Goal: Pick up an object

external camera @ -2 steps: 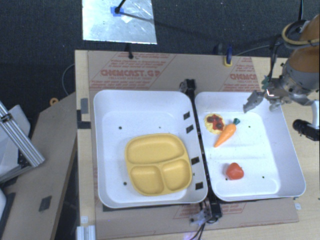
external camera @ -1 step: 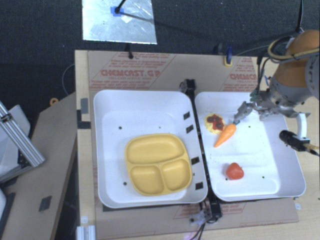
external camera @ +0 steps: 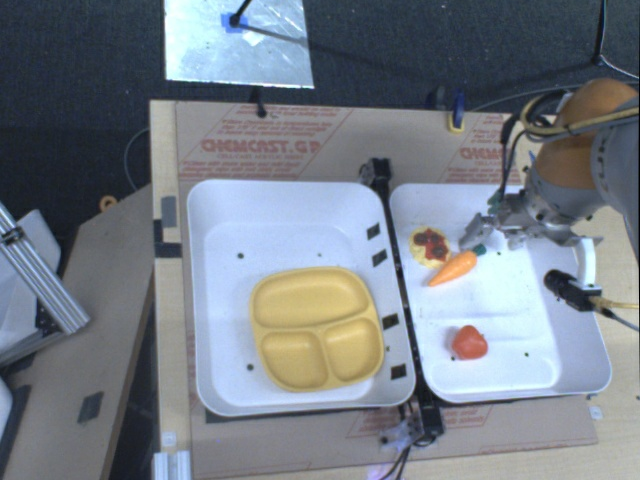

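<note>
Yellow plastic divided tray (external camera: 316, 326): three compartments, lying flat in the left bin (external camera: 225, 218), toward its near side; nothing rests in it, and it sits well apart from the arm, so it is probably not the present target.

Right bin (external camera: 520, 368), contents from left to right:
- Pizza-like toy disc (external camera: 430, 245), yellow with red and dark spots, flat near the far left corner.
- Toy carrot (external camera: 453, 267), orange, lying at a slant, its thick end just beside the disc and its green stub pointing toward the gripper.
- Red rounded toy (external camera: 469, 342), perhaps a tomato or strawberry, alone toward the near side.

Gripper (external camera: 478, 232): low over the far part of the right bin, tips just beside the carrot's upper end; the jaws look slightly spread, with nothing between them. Judged placement: lined up for a descent on the carrot, the nearest object, though the neighbouring disc crowds that approach
</note>
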`<state>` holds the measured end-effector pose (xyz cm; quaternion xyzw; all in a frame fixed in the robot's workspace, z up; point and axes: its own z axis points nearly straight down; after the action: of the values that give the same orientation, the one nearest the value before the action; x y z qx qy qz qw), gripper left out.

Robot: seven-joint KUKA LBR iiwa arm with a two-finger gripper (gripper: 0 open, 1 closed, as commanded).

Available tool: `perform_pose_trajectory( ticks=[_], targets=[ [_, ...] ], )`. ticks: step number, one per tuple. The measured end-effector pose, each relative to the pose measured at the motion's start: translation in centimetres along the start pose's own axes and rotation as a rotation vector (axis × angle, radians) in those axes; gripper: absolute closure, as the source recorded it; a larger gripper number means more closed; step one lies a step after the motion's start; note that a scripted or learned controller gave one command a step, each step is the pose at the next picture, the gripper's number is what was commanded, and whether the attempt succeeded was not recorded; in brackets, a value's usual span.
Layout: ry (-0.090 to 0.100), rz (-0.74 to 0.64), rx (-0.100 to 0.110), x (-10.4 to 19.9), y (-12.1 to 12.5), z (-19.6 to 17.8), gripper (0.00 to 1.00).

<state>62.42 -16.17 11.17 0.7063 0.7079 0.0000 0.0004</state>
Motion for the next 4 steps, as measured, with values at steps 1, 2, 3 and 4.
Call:
perform_pose_trajectory(
  ticks=[1,2,3,4],
  targets=[
    [-0.001,0.0,-0.005,0.0,0.1,-1.3,1.0],
    [0.0,-0.004,-0.005,0.9,-0.1,-6.5,1.0],
    [-0.001,-0.004,-0.007,0.9,0.0,-11.9,1.0],
    [0.002,-0.008,-0.001,6.0,0.2,-11.0,1.0]
  ],
)
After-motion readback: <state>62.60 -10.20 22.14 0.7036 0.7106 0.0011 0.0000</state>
